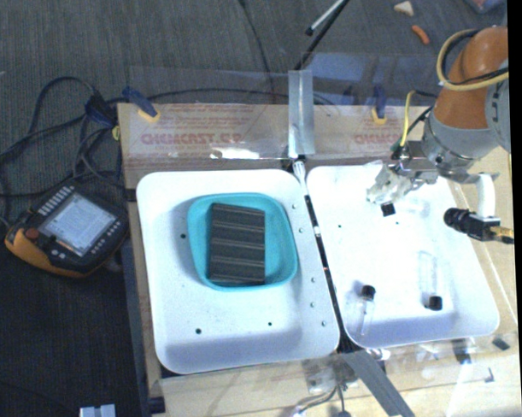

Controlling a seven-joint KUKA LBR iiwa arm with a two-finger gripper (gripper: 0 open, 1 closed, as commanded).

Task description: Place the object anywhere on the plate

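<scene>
Camera view: fixed above the bench, looking down at a slant on the two shallow white plastic bins, the left bin [167, 335] and the right bin [470, 320], which sit side by side.
Landmark: the rounded-square turquoise plate [282, 245], which lies in the middle of the left bin.
Object: a dark grey ribbed rectangular block [237, 243] lies flat on the plate, a little toward the plate's left half, with turquoise rim showing on every side of it.
Gripper: the two-finger gripper [387, 192] on the grey and orange arm [470, 76] hangs well to the right of the plate, over the far part of the right bin. I cannot tell how far apart its parts stand; nothing is seen held there, though pale glare blurs the tip.
Other things right of the plate: a small black-tipped clear piece [365, 292] and a clear tube with a dark end [429, 283] lie on the floor of the right bin, toward its near side, well apart from the plate.
Left of the plate: a grey and orange hand pendant [67, 231] rests on the dark floor, outside the bins.
Done, as I judge it: the block rests wholly within the plate, apart from the gripper, so the placing appears complete.
Left, as I judge it: nothing for the block itself; at most the arm needs to clear off.
</scene>
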